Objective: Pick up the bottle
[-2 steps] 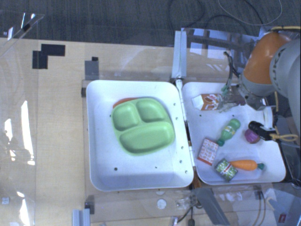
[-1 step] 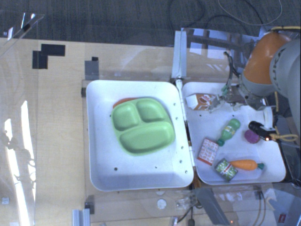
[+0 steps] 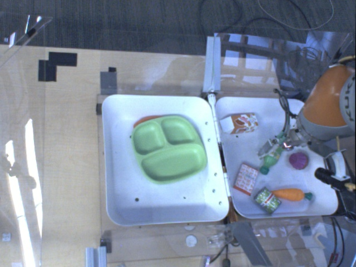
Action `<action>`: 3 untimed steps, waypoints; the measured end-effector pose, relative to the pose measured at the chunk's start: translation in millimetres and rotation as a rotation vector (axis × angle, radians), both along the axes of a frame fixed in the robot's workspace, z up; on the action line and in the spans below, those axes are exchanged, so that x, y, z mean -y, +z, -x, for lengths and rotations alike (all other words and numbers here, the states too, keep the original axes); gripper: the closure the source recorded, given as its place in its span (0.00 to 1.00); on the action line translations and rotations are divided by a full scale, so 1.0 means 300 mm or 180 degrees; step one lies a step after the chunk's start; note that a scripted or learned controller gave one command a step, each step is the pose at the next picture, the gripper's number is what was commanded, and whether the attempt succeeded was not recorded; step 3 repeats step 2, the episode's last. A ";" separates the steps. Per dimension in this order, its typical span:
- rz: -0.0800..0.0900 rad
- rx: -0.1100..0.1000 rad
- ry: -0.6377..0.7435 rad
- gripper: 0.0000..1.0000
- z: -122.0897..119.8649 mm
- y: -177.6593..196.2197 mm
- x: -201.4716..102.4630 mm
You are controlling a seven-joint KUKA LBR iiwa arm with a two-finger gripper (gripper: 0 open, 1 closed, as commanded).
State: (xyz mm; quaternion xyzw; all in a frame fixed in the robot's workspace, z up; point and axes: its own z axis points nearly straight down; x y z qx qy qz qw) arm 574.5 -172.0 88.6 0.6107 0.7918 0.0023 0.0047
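Right bin (image 3: 245, 204): end effector (image 3: 276, 147) over green bottle (image 3: 271, 159), grip unclear; bottle top hidden.

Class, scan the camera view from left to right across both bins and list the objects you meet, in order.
Green divided plate → small carton → red patterned card → green bottle → purple ball.

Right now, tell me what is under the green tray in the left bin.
An orange-red edge peeks out from under the green tray at its upper left. The tray covers the rest, so I cannot identify it.
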 end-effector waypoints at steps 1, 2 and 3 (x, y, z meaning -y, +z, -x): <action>0.0002 0.0027 0.0007 1.00 -0.011 0.041 -0.004; -0.0012 -0.0004 -0.1003 1.00 -0.102 0.383 -0.167; -0.0012 -0.0004 -0.1003 1.00 -0.102 0.383 -0.167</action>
